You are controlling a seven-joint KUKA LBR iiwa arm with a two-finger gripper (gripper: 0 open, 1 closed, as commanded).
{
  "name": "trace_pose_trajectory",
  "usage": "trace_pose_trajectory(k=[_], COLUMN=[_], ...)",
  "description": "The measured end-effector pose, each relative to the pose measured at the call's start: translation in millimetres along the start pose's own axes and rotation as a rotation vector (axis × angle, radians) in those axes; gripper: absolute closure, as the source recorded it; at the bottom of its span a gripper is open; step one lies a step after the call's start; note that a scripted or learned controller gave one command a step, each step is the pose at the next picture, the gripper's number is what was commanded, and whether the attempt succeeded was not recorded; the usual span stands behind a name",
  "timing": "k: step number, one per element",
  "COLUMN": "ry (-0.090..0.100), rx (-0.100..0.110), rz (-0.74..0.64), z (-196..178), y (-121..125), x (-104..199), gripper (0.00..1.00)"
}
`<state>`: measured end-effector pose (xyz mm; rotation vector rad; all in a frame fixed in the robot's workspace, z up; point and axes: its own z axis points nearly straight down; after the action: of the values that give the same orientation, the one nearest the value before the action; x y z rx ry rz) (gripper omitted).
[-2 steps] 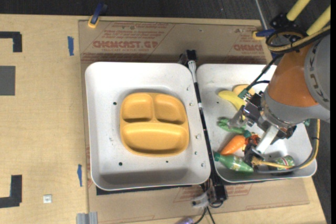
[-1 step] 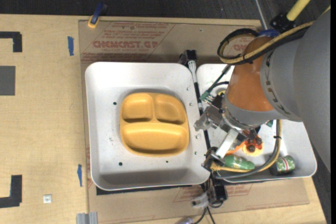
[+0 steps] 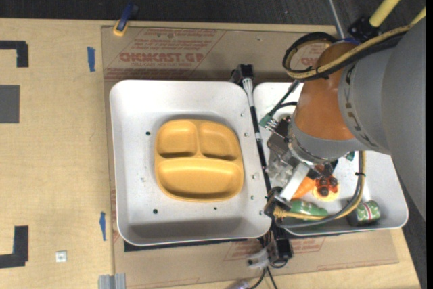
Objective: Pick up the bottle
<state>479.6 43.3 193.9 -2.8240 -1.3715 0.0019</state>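
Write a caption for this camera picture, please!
Grey arm reaches into the right bin of small things; yellow tray sits in the left bin.

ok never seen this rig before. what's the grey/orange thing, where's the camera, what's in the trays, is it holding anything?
The big grey shape with the orange band is a robot arm, reaching in from the right. Its gripper hangs low over the right-hand bin; I can't tell whether it is open or shut, and nothing is visibly held.

There is one camera, fixed above the bench and looking down at a slant on two shallow white bins side by side on brown cardboard.

The left bin holds a yellow divided plate with three compartments. The right bin is mostly hidden by the arm. What shows is a small clutter: something orange, a green and yellow item and a small green can-like thing. I can't pick out the bottle with certainty.
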Motion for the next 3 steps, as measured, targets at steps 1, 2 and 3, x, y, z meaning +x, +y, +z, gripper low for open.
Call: trace_pose_trajectory(k=[1,2,3], ry=[-0.001,-0.001,-0.001], rx=[-0.002,-0.002,0.002], rz=[-0.348,-0.017,-0.340], z=[9.5,9.5,9.5], y=[25.7,66.7,19.4], x=[23.7,-18.1,11.7], gripper=[1.00,1.00,1.00])
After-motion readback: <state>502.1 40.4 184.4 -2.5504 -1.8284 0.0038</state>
